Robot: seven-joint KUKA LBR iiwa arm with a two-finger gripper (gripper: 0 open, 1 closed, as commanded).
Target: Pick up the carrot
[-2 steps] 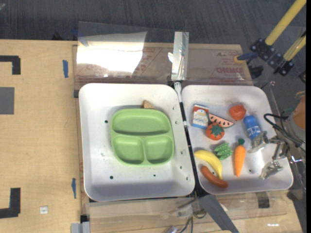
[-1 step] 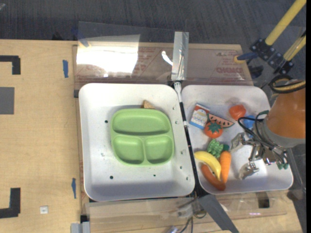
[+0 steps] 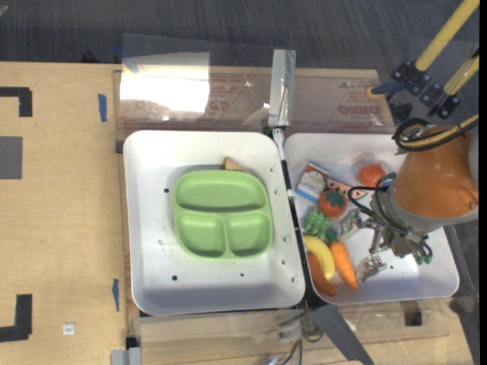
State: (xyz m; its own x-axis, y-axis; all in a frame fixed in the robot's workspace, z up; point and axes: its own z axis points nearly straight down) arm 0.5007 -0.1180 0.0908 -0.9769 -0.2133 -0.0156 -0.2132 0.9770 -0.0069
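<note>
1. Fingers (image 3: pixel 374 263) of the gripper hang low over the right bin (image 3: pixel 437 280), just right of the carrot; I cannot tell if they are released or clenched, and nothing is seen between them.
2. On the left, the left bin (image 3: pixel 144 226) carries a green divided tray (image 3: pixel 224 211), well apart from the work.
3. Next, in the right bin, the carrot (image 3: pixel 343 265) lies slanted near the front wall. It looks like a light, stiff plastic toy with a smooth tapered body, so it may slip; I judge the thick middle is the best place to take hold.
4. A banana (image 3: pixel 320 255) touches the carrot on its left side and crowds the grasp. A green vegetable (image 3: pixel 317 223) and a tomato (image 3: pixel 332 203) lie just behind.
</note>
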